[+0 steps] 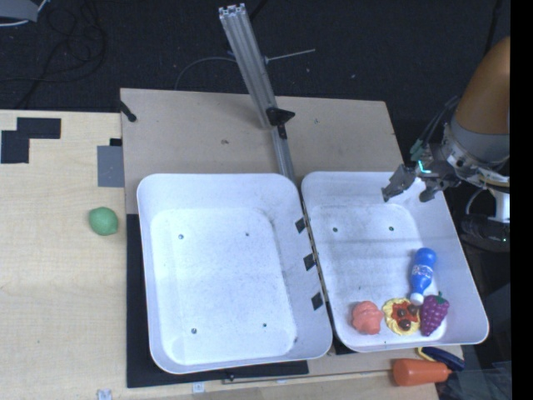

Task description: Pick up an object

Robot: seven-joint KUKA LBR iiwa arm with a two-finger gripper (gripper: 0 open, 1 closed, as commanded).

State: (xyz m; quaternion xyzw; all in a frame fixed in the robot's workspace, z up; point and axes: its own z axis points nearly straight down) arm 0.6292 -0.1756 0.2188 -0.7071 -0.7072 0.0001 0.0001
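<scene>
In the right bin [366,232], several small objects crowd the near right corner: a blue and white bottle [421,272], purple grapes [434,312], a yellow round toy with red bits [402,316] and a pink lump [366,317]. My gripper [410,184] hangs over the bin's far right rim, well above and behind those objects. Its two dark fingers are spread apart with nothing between them.
The left bin [221,265] lies beside the right one. A green ball [103,221] rests on the wooden bench at far left. An orange carrot-like toy [419,372] lies just outside the right bin's near edge. A slanted metal rail [254,65] rises behind the bins.
</scene>
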